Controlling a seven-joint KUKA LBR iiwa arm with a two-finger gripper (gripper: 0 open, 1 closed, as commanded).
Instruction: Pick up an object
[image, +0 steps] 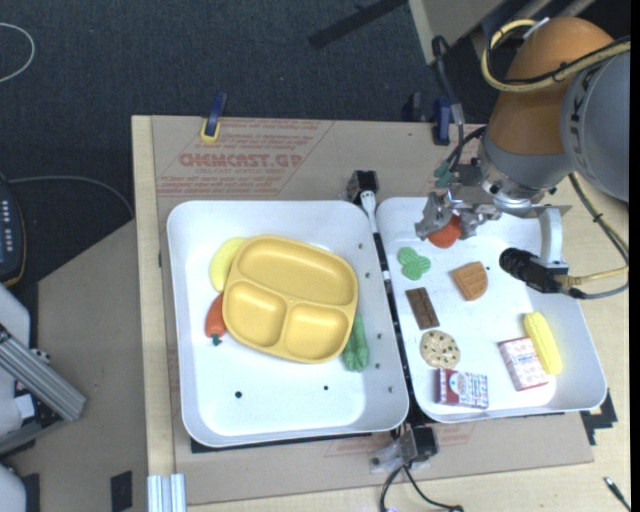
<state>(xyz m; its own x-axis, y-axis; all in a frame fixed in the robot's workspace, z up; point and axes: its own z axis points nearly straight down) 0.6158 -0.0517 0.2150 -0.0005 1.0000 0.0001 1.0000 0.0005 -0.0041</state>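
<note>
The gripper (447, 222) hangs over the right bin's (585, 375) far left corner with a small red-orange toy (444, 235) seemingly pinched between its near-closed fingers, so next comes a straight, steady lift

My arm (590, 90) is grey with an orange band. Both bins (190, 300) are white. In the left bin a yellow tray (290, 298) covers a red-orange carrot (215, 318) and something green (356, 350). In the right bin: a green lump (412, 264), brown bar (422, 307), tan bread (468, 281), speckled cookie (439, 349), yellow corn (543, 341), two red-and-white cartons (460, 388), and a red-orange thing (444, 234) at my gripper (447, 218).
</note>
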